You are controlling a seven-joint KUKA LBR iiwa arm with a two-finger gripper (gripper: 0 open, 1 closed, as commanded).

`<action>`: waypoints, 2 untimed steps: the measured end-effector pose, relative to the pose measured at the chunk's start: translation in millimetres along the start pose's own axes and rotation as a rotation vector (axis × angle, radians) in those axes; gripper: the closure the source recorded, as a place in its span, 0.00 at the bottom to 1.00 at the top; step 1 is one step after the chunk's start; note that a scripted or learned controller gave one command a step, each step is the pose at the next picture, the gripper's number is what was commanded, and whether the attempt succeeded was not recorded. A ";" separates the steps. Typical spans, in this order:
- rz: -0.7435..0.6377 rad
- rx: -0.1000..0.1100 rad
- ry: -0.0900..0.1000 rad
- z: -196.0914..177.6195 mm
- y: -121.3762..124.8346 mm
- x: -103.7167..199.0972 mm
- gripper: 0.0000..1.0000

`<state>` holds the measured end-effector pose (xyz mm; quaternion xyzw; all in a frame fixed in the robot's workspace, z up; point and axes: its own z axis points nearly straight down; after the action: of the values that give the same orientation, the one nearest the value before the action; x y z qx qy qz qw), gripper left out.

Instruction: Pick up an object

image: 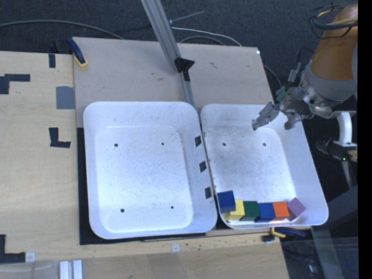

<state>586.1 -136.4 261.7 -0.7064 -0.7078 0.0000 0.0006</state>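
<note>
A row of small blocks lies along the near wall of the right bin [302, 156]: a blue block [226, 200], a yellow one [235, 212], a green one [250, 209], a second blue one [266, 211], an orange one [281, 209] and a purple one [296, 206]. My gripper [275, 120] hangs over the far right part of that bin, well away from the blocks. It is open, with one finger [262, 117] reaching left and nothing between the two.
The left bin [93, 156] sits beside the right one. A slanted metal pole [163, 28] crosses the far bench and ends at the gap between the bins. A blue and yellow clamp [78, 52] lies at the far left.
</note>
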 end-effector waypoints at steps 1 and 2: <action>0.005 0.010 0.000 100.4 -37.1 -37.0 0.00; -0.001 -0.001 -0.002 148.7 62.5 -72.7 0.00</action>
<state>648.6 -208.8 113.0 -0.7060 -0.7082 0.0001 -0.0006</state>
